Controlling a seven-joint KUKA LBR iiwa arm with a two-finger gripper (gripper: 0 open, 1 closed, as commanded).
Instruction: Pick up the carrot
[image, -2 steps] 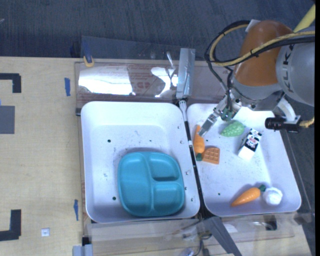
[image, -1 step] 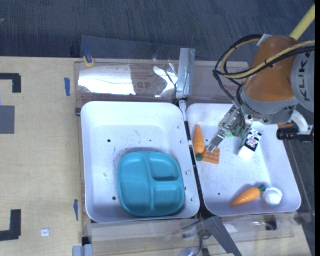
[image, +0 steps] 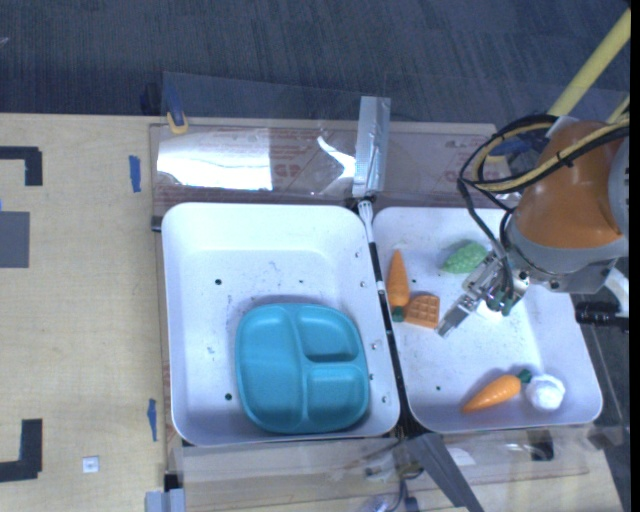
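Carrot pick: not started; arm above the right bin (image: 585, 330).

I read the carrot (image: 495, 391) lying free near the bin's front edge, beside a white ball (image: 546, 394). The gripper (image: 462, 312) hovers well apart, near a waffle piece (image: 422, 310); fingers look pressed together, though blurred.

The arm (image: 565, 215) was grey below a rounded orange band. Black and yellow cables looped over its top. Its gripper (image: 455, 322) was small, metallic grey, with green and white bits at the base.
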